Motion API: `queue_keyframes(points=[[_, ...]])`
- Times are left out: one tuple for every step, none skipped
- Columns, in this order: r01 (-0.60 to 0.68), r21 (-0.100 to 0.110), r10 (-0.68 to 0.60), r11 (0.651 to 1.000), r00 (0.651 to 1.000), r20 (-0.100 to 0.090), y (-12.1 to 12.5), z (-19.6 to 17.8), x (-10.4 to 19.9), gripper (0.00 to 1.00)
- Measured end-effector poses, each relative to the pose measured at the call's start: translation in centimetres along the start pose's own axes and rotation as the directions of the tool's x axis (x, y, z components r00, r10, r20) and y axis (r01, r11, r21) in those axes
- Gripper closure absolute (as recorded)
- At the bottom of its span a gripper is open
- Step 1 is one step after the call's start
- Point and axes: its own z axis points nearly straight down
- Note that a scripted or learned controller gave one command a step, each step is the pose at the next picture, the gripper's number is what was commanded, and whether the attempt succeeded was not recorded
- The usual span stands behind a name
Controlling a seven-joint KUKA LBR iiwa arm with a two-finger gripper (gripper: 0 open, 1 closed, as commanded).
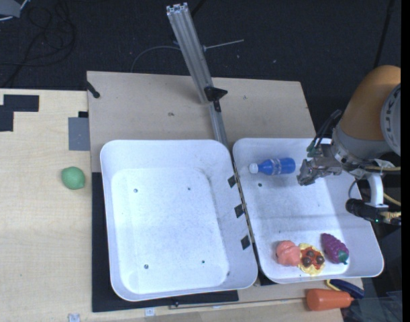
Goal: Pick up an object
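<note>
In the right bin [292, 210] a small blue and white bottle [273, 166] lies on its side near the far wall. My gripper [308, 175] hangs just right of the bottle, low over the bin's far right part, close to it but with nothing visibly between its fingers. Along the bin's near wall lie a pink-orange toy [287, 252], a yellow and red toy [311, 259] and a purple grape bunch [334, 247].
The left bin [171, 217] sits beside the right one. A green ball [74, 178] rests on the bench to the left. An orange carrot-like toy [327, 299] lies outside the right bin's near edge. A metal rail [196, 56] slants up behind the bins.
</note>
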Motion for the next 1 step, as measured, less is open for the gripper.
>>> queue_keyframes(points=[[0.001, -0.004, -0.001, 1.0, 1.0, 0.001, 0.18, -5.05, -0.98, 1.0]])
